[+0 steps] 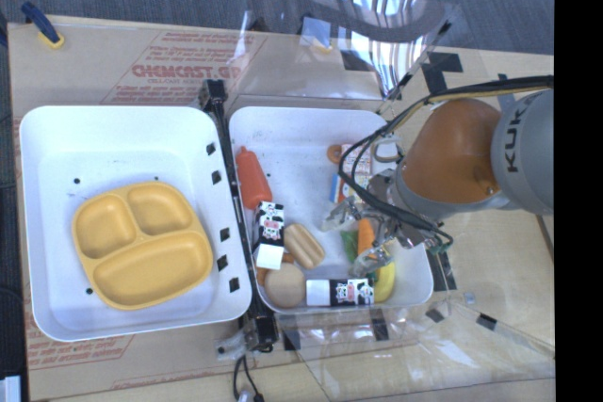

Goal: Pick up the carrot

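The carrot [365, 234] is a short orange piece with a green end, lying in the right bin [301, 122] near its front right corner. My gripper [369, 233] is low in that bin, right over the carrot, under the orange band of the wrist [452, 153]. The wrist and its cables hide part of the carrot, and I cannot make out whether the carrot is held.
The right bin also holds a long red-orange sausage-like piece [252, 178], two cow-print cartons [270, 226] [344, 292], a bun [303, 245], a tan ball [283, 285] and a banana [384, 280]. A yellow divided plate [141, 245] lies in the left bin [47, 136].
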Controlling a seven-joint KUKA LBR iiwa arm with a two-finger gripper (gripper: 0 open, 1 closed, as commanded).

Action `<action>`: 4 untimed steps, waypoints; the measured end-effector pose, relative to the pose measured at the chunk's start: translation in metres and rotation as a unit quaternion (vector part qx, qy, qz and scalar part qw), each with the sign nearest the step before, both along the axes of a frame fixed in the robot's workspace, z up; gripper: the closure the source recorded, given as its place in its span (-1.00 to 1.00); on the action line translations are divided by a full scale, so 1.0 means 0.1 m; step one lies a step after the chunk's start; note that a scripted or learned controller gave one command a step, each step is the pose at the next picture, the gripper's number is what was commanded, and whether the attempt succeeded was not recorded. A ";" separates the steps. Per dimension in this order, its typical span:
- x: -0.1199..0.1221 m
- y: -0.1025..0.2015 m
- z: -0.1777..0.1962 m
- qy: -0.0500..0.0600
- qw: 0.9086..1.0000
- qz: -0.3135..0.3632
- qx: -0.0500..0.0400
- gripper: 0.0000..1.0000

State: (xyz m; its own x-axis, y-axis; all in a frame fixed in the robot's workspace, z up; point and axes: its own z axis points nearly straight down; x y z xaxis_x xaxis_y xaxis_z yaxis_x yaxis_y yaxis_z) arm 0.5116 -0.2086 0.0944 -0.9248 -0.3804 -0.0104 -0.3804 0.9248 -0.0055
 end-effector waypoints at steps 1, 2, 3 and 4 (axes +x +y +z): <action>0.02 0.03 0.10 0.000 1.000 0.005 0.000 1.00; -0.14 0.00 0.74 0.003 0.993 -0.121 0.000 1.00; -0.14 0.00 0.73 0.004 0.993 -0.121 0.001 -1.00; -0.02 -0.02 0.19 -0.008 0.993 -0.120 -0.001 -1.00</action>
